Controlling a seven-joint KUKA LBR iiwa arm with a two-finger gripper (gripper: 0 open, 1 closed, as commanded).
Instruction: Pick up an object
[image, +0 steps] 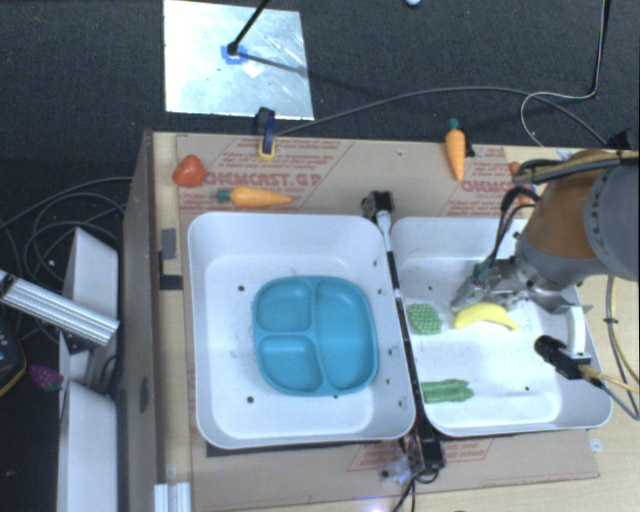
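Camera view puts your arm (575, 215) in from the right, low over the right bin (520, 415). The gripper (478, 290) sits near the bin's middle, just above the banana (484, 317); the tips look to touch the banana's upper edge, though it's hard to tell at this angle. You cannot tell whether the jaws are apart or together, and nothing shows between them.

Open room: the right bin's front half is mostly bare floor. The back wall and the divider between bins lie close to the gripper's left.

Right bin holds the banana, a round green piece (424, 319) just left of it by the divider, and a long green vegetable (446, 391) near the front. Left bin (225, 240) holds a blue divided plate (314, 334), centred, well apart from the walls.
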